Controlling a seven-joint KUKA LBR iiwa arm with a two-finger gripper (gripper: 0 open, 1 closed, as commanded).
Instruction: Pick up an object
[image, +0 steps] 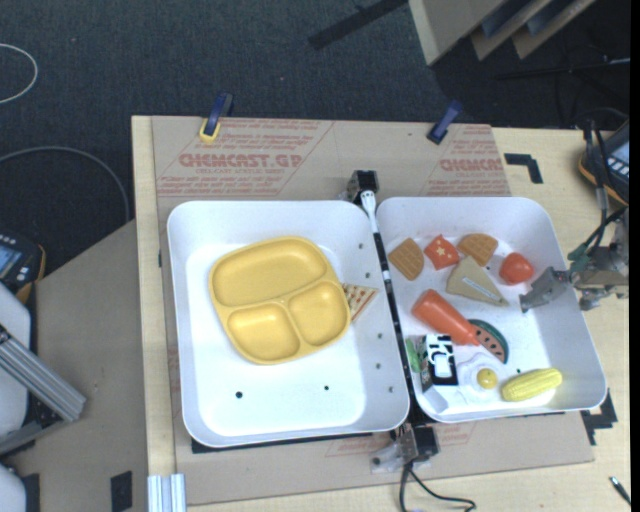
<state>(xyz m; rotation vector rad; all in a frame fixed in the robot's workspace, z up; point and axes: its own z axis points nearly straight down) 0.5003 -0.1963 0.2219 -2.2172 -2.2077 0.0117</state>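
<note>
The left bin (190, 330) holds a yellow tray (278, 298) with a small waffle piece (359, 298) beside it. The right bin (560, 250) holds toy food: carrot (445, 316), tomato (516, 268), corn (531, 383), watermelon slice (488, 340), cheese wedge (475, 285). My end effector (540, 290) sits low at the right bin's right edge, near the tomato. I cannot tell its state. The left bin's near half is bare.

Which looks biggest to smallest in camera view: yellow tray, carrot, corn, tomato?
1. yellow tray
2. carrot
3. corn, not far behind the carrot
4. tomato
</note>
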